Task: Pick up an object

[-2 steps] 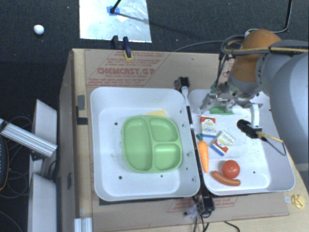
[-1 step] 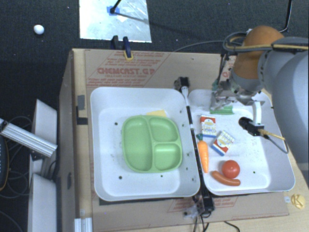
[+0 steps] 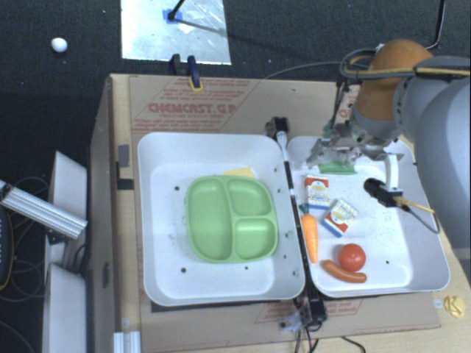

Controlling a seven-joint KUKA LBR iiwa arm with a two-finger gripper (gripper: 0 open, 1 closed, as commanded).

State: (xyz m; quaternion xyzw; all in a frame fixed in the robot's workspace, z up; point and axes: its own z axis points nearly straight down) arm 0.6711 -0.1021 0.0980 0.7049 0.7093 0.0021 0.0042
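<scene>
— Red tomato [image 3: 352, 256], lower right of the frame. Slippery?
— Round, smooth, light. I'd hold its middle. My pincer [image 3: 340, 155] hangs upper right; I can't tell its state.

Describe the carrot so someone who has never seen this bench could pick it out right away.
Look in the right-hand white bin, along its left wall beside the divider. The carrot lies there lengthwise, below the small red-and-white carton. It is the only long, tapering orange piece; the tomato nearby is round, the sausage is red-brown.

white ball [image 3: 59, 45] — floor, far left | foil sheet [image 3: 175, 19] — above bench
</scene>
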